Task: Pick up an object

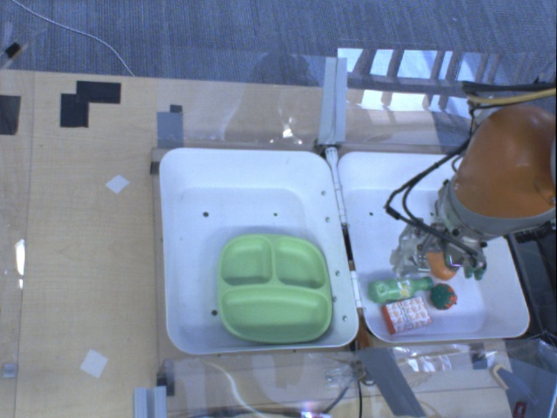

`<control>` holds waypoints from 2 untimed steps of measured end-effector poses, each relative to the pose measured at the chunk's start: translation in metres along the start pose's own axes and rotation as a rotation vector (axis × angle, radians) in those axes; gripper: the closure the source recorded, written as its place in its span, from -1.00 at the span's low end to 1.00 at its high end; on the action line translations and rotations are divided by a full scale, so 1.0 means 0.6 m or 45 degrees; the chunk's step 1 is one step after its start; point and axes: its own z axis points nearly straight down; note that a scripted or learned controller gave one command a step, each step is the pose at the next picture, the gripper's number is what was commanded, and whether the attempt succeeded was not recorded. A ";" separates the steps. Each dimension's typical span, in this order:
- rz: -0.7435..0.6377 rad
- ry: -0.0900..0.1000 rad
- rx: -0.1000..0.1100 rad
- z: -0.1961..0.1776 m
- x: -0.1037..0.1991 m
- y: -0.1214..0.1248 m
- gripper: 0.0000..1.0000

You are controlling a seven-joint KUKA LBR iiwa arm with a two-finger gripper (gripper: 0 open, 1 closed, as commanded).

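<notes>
- Nearest the camera, at the front of the left bin (187, 233), lies a green divided plate (275, 287); it sits well apart from the arm and looks to be in no danger
- In the right bin (505, 320), close to its front wall, a red-and-white packet (406, 315) lies just beside a green bottle (399, 288), with a small red-and-green toy (444, 297) next to them
- These things crowd together, so a descent aimed at one may nudge a neighbour aside or pinch two at once
- An orange piece (439, 266) shows just behind the bottle, right under the wrist; whether it is gripped I cannot tell
- The gripper (428, 258) hangs low over this cluster; I cannot tell how the jaws stand, since the wrist and cables hide them
- A rounded bottle may roll out of a shallow pinch
- Farthest back, the grey arm with its orange band (509, 168) hangs over the right bin's far side, and its loose black cable (409, 190) could snag
</notes>
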 end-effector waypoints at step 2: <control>0.075 0.006 0.000 0.027 0.027 -0.051 1.00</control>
